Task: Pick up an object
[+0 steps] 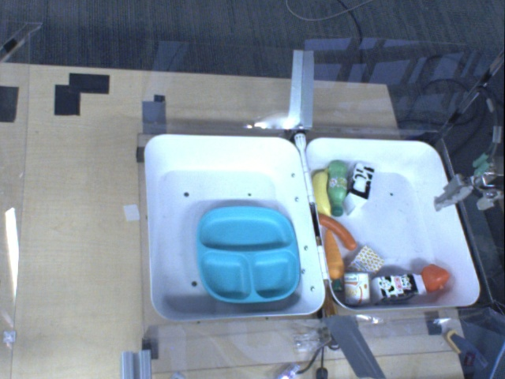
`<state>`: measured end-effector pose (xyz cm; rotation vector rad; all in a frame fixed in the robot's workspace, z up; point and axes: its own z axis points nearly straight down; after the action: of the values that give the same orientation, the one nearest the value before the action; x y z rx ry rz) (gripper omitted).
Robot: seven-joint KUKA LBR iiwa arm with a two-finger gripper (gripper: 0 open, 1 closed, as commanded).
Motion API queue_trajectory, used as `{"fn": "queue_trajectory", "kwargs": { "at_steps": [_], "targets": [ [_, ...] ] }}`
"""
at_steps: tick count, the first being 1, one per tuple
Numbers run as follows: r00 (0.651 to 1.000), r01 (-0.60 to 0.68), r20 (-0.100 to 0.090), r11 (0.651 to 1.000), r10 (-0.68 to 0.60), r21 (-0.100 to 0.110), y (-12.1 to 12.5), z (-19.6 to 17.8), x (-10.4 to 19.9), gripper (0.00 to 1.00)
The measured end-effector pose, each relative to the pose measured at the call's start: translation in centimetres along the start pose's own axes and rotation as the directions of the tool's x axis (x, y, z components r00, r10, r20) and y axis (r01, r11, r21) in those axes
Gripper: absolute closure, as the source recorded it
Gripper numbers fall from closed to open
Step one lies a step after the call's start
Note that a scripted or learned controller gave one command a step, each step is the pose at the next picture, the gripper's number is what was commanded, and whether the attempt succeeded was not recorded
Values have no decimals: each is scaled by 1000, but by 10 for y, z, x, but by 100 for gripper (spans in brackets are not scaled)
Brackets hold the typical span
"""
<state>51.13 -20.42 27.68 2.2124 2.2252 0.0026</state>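
Observation:
The right bin holds several objects along its left and front sides. A yellow banana and a green bottle-like item lie by the divider, with a black-and-white box beside them. Below them lie a red-orange sausage shape and an orange carrot-like piece. A small checkered packet, a small can and a black-and-white bottle with an orange cap lie by the front wall. My gripper hangs over the bin's right rim, apart from all of them.
The left bin holds a blue divided plate. A metal post stands behind the seam between the bins. The wooden bench spreads out to the left.

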Motion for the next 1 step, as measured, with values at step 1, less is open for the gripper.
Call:
{"fn": "queue_trajectory", "kwargs": {
  "at_steps": [1],
  "targets": [
    [1000, 6, 2, 1000, -6, -6, 2, -12, 1, 100]
  ]
}}
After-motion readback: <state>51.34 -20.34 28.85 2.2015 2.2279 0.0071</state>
